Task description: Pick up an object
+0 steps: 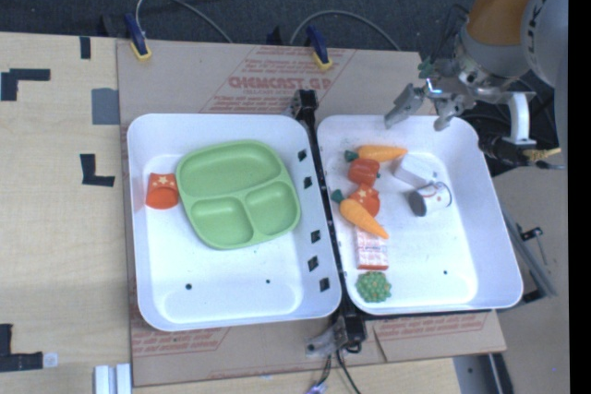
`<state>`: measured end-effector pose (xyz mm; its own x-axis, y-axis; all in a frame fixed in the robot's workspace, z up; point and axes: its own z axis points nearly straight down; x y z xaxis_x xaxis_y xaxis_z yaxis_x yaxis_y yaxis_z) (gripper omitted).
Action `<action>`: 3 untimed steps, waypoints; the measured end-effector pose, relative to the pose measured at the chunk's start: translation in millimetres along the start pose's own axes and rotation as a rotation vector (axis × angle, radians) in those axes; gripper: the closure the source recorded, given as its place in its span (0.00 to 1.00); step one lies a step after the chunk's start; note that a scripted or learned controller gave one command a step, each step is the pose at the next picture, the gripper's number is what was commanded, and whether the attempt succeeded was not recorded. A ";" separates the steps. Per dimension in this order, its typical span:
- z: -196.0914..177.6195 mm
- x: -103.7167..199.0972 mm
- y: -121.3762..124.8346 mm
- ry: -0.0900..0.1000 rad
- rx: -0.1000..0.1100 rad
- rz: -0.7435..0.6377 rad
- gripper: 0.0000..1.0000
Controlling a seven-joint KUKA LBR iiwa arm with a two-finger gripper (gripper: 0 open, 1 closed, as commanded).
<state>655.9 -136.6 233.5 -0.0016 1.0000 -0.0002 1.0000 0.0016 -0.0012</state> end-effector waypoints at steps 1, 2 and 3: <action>104.2 43.6 -4.8 0.002 0.003 0.000 0.00; 147.8 38.4 0.0 -0.001 -0.002 0.000 0.00; 147.5 40.9 -27.8 -0.002 -0.004 0.000 0.00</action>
<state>627.9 -95.8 86.0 -0.0011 1.0000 -0.0021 1.0000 0.0011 0.0025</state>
